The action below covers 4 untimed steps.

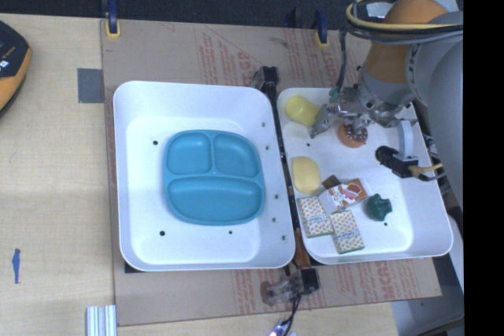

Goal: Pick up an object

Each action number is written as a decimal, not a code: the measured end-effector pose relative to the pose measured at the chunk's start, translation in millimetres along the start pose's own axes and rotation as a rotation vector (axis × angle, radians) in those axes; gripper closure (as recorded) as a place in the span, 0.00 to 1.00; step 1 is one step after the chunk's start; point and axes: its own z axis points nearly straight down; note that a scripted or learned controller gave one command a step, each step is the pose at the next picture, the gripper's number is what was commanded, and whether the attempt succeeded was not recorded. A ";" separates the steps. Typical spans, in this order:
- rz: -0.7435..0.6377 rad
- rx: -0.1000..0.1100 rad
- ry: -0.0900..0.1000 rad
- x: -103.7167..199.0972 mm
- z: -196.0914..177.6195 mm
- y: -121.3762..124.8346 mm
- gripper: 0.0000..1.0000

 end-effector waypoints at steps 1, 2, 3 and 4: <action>0.010 -0.031 -0.007 -50.0 -107.2 0.2 0.00; 0.009 -0.017 0.002 -84.4 -58.2 -32.2 0.00; 0.001 -0.019 -0.003 -6.1 0.0 -26.4 0.00; 0.004 -0.023 -0.006 -11.0 -14.4 -25.9 1.00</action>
